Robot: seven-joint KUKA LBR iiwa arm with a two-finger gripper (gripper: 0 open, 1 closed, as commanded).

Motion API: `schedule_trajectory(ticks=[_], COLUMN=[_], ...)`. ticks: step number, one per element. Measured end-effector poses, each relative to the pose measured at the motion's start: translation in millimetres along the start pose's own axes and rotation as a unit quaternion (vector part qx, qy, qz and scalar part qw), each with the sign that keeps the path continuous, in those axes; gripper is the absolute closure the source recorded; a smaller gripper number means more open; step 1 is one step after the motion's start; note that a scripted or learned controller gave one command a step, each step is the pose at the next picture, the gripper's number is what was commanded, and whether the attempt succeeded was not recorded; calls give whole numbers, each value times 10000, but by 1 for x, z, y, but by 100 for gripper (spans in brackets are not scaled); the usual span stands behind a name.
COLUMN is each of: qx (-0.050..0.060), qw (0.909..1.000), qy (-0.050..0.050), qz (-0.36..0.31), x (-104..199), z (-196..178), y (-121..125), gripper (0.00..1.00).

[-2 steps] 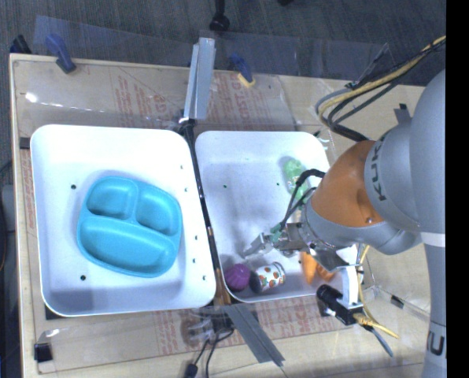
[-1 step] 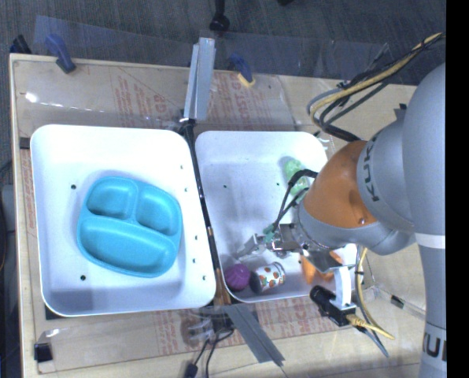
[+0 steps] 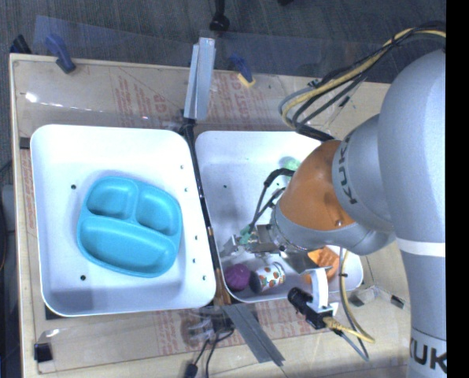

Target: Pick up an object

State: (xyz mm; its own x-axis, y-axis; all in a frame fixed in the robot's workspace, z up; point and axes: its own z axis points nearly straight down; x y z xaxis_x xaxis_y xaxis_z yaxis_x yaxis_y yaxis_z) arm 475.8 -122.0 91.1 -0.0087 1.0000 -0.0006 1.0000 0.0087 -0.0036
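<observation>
My gripper hangs low in the right bin, near its front left corner, under the arm's orange band. Just in front of it lie a purple round object and a small patterned can on its side. An orange object peeks out to the right under the wrist. A bit of a green object shows at the far side of the arm. The wrist hides the rest of that bin's middle.
The left bin holds a blue divided tray. A grey metal bar stands behind the wall between the bins. Cables loop off the arm at the upper right, and a clamp sits below the bins' front edge.
</observation>
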Motion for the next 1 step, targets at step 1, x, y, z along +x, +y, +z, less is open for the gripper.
schedule_trajectory(ticks=[1], qx=[4], qw=[10000], qy=[14], qz=[10], x=[-2], z=[0], y=[51], gripper=[0])
